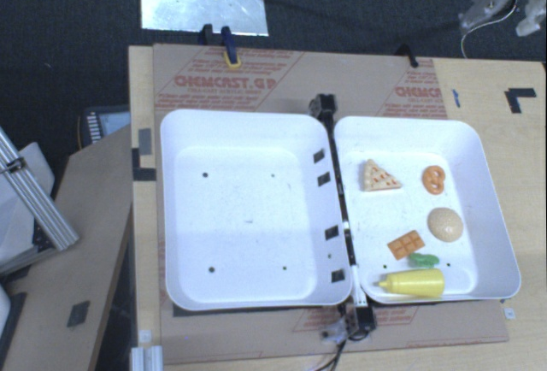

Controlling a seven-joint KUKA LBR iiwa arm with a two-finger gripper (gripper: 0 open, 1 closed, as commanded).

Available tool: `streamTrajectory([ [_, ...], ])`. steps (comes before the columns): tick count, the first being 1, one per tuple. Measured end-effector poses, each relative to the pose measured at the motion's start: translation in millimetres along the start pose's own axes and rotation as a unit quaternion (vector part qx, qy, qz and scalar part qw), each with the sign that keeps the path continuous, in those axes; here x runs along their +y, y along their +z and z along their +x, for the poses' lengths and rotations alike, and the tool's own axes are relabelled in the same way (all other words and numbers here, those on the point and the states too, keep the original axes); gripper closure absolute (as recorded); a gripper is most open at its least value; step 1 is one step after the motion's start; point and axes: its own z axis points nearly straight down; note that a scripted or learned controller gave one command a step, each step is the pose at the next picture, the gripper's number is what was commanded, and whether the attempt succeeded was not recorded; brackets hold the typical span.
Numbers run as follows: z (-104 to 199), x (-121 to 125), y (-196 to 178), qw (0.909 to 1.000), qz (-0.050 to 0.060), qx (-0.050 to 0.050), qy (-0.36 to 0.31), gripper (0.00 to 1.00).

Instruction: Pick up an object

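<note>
Camera view: right bin holding pizza slice at 10 o'clock, mustard bottle at 6; gripper state indeterminable.

The tool shows as a pale, blurred shape; a thin cable loops just below it.
</note>
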Motion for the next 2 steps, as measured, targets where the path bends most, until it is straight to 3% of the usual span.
streamTrajectory([
  [1,120.1,44.2,6.2,0.9999,0.01,0.003,-0.004,0.0],
  [2,111.7,43.6,-6.4,1.0,0.008,0.001,0.0,1.0],
])
